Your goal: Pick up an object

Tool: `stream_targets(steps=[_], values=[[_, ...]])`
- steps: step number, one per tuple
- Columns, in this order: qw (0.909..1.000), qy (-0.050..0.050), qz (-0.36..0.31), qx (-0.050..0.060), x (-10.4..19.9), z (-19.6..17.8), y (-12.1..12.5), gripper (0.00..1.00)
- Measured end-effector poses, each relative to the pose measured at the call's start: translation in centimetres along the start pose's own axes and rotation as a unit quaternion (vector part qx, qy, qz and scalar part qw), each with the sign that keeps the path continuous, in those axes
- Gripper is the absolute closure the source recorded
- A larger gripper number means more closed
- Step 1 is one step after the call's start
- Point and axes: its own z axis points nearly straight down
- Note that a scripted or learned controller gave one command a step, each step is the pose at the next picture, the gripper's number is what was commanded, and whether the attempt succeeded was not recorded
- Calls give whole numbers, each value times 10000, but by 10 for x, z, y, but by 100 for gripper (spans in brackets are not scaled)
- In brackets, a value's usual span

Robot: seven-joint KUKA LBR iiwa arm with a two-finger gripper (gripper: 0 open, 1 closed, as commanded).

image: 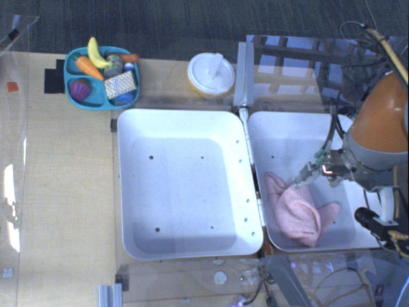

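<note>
A crumpled pink cloth [297, 213] lies in the right white bin [287, 133], toward its front left. My gripper [308, 173] reaches in from the right and hangs just above the cloth's upper right edge, close to it or touching it. The arm's orange band [382, 110] and grey wrist rise behind it and hide the bin's right side.
The left white bin [182, 181] sits beside the right one. A blue divided tray [102, 77] with toy food stands at the back left of the bench. A white lidded bowl [211, 74] is behind the bins. A clear frame [287, 62] stands behind the right bin.
</note>
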Motion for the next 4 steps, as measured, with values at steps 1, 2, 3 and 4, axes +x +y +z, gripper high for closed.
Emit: stream_targets(steps=[1,2,3,4], values=[[9995,-11,-311,-96,13,98,-8,0],[9995,-11,-312,-96,13,99,-8,0],[9994,-14,-322,-129,14,86,-5,100],[9951,0,-988,-15,68,6,34,100]])
